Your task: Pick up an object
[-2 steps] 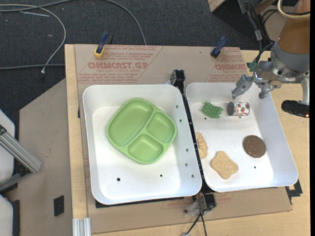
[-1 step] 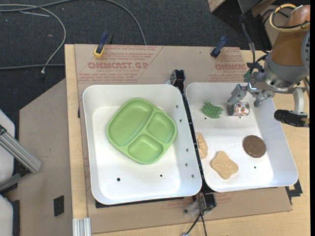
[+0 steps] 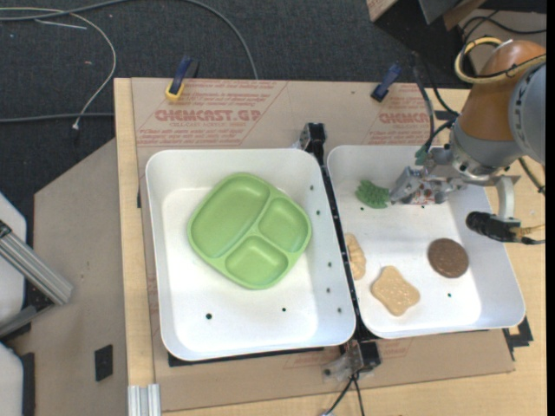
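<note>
In the right bin (image 3: pixel 486 306) lie a small green leafy piece (image 3: pixel 373 194) near the upper left, a round brown disc (image 3: pixel 447 257), a tan toast-shaped piece (image 3: pixel 395 290) and a pale tan piece (image 3: pixel 355 256) against the left wall. My gripper (image 3: pixel 414 189) hangs low over the upper part of this bin, just right of the green piece and close to touching it. The left bin (image 3: pixel 165 232) holds a green divided plate (image 3: pixel 250 230).
The bins sit on a cardboard sheet (image 3: pixel 225 111) held by blue clamps (image 3: pixel 180 74) at the back. A black clip (image 3: pixel 314 135) joins the bins at the top. Cables trail on the dark floor behind. A metal frame (image 3: pixel 30 267) stands at the left.
</note>
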You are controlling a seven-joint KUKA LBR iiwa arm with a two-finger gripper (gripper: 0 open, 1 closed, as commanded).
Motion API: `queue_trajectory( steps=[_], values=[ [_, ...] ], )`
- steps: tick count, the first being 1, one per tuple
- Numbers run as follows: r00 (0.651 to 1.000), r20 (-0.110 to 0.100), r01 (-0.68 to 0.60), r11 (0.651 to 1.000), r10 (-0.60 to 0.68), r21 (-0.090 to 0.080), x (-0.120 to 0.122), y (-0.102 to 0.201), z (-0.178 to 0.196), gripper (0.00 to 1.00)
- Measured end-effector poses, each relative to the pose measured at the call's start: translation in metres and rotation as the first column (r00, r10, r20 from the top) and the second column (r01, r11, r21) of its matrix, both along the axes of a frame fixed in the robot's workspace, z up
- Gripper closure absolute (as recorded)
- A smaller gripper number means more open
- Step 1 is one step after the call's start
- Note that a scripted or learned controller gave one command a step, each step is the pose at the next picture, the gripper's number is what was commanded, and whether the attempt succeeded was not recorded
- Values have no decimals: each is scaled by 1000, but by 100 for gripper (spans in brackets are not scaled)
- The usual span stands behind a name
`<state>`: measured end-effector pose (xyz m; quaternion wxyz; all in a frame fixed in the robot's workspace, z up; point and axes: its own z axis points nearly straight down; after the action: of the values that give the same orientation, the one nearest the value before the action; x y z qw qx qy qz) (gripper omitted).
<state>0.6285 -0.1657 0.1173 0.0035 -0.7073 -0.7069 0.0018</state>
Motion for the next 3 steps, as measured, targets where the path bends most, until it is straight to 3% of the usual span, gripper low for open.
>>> queue_trajectory(
  steps=[1,2,3],
  values=[
    [1000,-1,0,1000,0,0,-1,1,-36,0],
    [1000,1,-1,1000,1,0,0,1,-25,100],
    [1000,10,1,1000,-1,-3,-8,-3,28,100]
  ],
)
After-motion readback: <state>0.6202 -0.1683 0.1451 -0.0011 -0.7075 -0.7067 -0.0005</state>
